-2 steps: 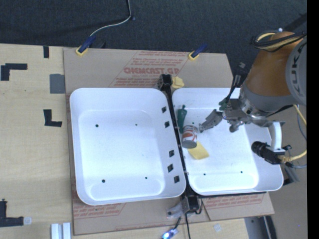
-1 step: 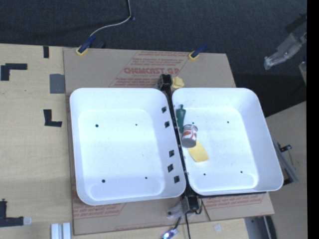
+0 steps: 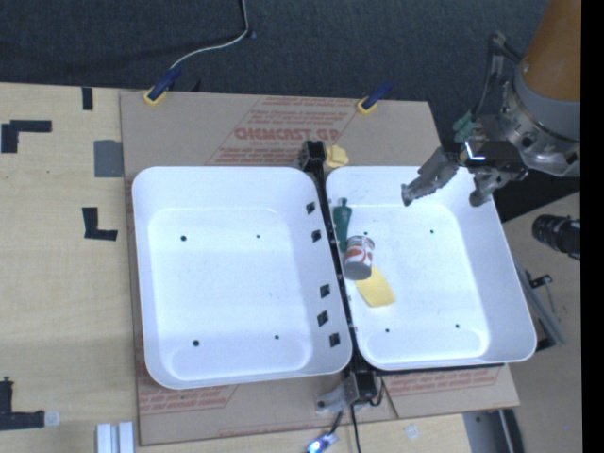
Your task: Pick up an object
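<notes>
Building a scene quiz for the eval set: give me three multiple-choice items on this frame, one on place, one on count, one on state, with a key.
1. Where do the loose objects lie?
A. In the right bin, by its left wall
B. In the middle of the left bin
C. On the cardboard outside the bins

2. How many objects lie in the right bin?
A. One
B. Three
C. Six

3. What is the state of the end effector?
A. Open, holding nothing, above the right bin's far edge
B. Shut on the can
C. Pressed into the left bin's floor

Key: 1 A, the green object, can and yellow piece cluster at the left wall of the right bin. 2 B, those three are all that show there. 3 A, the end effector has its fingers spread with nothing between them.
</notes>
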Motion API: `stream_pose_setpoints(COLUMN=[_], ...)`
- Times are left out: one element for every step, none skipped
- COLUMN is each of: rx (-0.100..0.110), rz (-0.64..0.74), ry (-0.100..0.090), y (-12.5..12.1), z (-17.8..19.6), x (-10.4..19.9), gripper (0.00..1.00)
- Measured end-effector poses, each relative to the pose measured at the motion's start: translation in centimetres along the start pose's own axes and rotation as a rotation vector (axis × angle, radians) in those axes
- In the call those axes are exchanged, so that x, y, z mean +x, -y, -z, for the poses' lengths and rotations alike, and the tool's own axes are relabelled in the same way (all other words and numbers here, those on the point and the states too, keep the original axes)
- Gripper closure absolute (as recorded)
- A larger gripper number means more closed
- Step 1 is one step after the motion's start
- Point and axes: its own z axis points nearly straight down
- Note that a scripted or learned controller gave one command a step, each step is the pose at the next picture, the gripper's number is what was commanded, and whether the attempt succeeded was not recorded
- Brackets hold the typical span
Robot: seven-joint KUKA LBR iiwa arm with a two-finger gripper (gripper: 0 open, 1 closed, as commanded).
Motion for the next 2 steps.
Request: stream_pose_setpoints(rx=[-0.007, -0.022], rz=[-0.001, -0.003], ry=[0.002, 0.003], y=[-0.1, 2.4], z=[1.3, 12.3], x=[-0.2, -0.3], gripper=[1.0, 1.0])
